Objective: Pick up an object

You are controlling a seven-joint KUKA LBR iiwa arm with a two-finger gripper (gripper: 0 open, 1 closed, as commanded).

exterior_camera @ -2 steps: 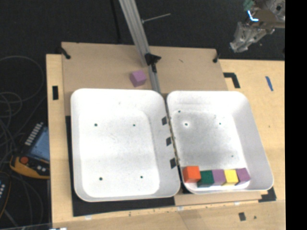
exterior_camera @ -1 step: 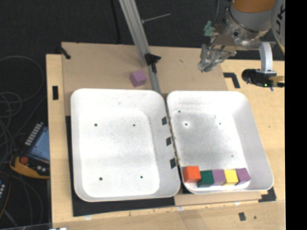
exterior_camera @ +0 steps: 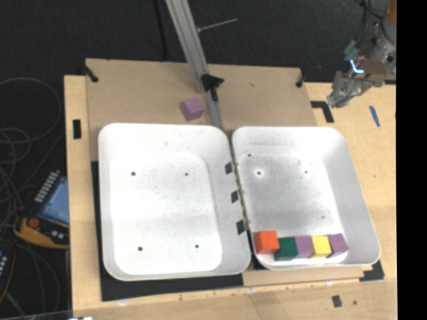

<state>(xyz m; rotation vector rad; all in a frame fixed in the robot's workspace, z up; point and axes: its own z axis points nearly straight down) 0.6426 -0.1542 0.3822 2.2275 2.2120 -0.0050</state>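
Along the near wall of the right bin (exterior_camera: 347, 159), several small cubes stand in a row: an orange cube (exterior_camera: 267, 241), a green cube (exterior_camera: 287, 248), a pale purple cube (exterior_camera: 305, 245), a yellow cube (exterior_camera: 322, 245) and another purple cube (exterior_camera: 337, 243). One more purple cube (exterior_camera: 192, 109) lies on the brown board behind the left bin (exterior_camera: 110, 179). My gripper (exterior_camera: 340, 95) hangs at the far right, above the bench behind the right bin's back corner, well away from all the cubes. Nothing shows in its grasp.
A slanted metal rail (exterior_camera: 190, 42) runs from the top down to the gap between the bins. Black clips (exterior_camera: 235, 195) sit along the seam between the bins. Cables and a handheld pendant (exterior_camera: 47, 212) lie off the bench at left.
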